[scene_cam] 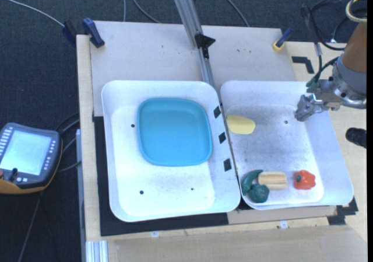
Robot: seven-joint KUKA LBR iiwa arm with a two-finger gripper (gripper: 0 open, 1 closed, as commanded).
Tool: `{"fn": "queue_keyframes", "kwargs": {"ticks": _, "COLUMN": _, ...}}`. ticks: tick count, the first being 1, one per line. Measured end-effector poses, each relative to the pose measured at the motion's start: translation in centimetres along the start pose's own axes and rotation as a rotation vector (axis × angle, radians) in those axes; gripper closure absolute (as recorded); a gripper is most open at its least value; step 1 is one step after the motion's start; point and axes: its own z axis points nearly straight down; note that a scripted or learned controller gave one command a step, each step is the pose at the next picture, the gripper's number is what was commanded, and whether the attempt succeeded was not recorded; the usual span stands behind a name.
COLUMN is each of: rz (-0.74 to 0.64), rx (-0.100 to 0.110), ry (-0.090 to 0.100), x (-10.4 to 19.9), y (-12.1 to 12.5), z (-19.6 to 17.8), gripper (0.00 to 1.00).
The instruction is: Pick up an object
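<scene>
The hand (303, 109), grip state unclear, hovers well right of the yellow object (240, 125).

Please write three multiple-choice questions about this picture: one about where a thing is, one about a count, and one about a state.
1. Where does the blue plate lie?
A. in the left bin
B. in the right bin
C. on the floor

2. How many things lie in the right bin?
A. two
B. four
C. six

3. What is the gripper carrying?
A. the yellow piece
B. the red pepper
C. nothing that can be seen

Answers:
1 A: the plate rests on the floor of the left bin.
2 B: a yellow piece, a green vegetable, a tan block and a red pepper.
3 C: all four things lie in the bin, apart from the gripper.
</scene>
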Motion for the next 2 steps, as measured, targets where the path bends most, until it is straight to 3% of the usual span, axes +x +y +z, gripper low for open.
{"fn": "queue_keyframes", "kwargs": {"ticks": 2, "rz": -0.005, "rx": 0.005, "ry": 0.003, "x": 11.3, "y": 2.8, "z": 0.7, "gripper": 1.00}}
